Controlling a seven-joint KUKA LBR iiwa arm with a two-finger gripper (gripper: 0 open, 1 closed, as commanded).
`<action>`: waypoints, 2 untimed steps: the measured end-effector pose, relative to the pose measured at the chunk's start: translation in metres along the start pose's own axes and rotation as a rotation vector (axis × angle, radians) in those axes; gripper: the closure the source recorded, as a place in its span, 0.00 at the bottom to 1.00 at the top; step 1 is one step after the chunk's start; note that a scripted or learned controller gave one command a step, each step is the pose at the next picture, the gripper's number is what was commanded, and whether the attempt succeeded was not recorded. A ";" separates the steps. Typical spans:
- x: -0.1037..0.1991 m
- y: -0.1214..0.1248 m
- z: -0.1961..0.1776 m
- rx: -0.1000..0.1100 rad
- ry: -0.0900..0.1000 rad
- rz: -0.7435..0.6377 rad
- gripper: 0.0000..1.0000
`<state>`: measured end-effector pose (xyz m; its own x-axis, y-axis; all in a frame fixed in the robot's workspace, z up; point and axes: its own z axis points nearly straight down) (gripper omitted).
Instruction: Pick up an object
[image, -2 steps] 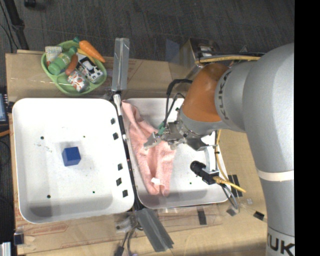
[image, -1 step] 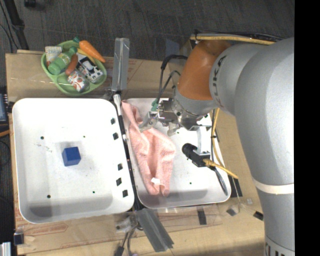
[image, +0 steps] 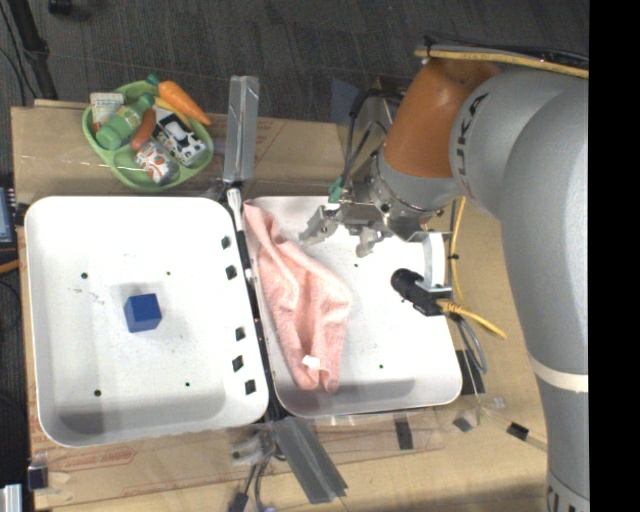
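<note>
Camera view: the grey arm (image: 530, 200) with its orange band (image: 430, 110) enters from the right and covers much of the right bin's (image: 400, 385) far corner. The end effector (image: 338, 232) sits over the upper part of that bin, its metal fingers spread apart with nothing between them, just beside the top end of a pink cloth (image: 305, 305). The cloth lies crumpled along the bin's left wall, running from the far edge toward the near edge, with a small white tag near its lower end. A black part with a yellow cable (image: 478, 318) hangs at the bin's right side, partly hidden by the arm. The left bin (image: 60, 400) holds a blue cube (image: 143, 311), well apart from the end effector and alone on the white floor. On the counter (image: 300, 150) behind the left bin stands a green bowl (image: 105, 160) of toy food, including an orange carrot (image: 182, 98); its labels are too small to read. Letters on the arm read partly "KUKA", cut off by the curve.
</note>
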<state>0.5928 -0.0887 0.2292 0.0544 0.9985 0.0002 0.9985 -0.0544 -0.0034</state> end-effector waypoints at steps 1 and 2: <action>-0.058 0.009 0.137 -0.001 0.000 -0.183 0.00; -0.058 0.008 0.128 0.002 0.000 -0.187 1.00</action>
<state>0.5974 -0.1468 0.1012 -0.1318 0.9913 0.0009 0.9913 0.1318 -0.0056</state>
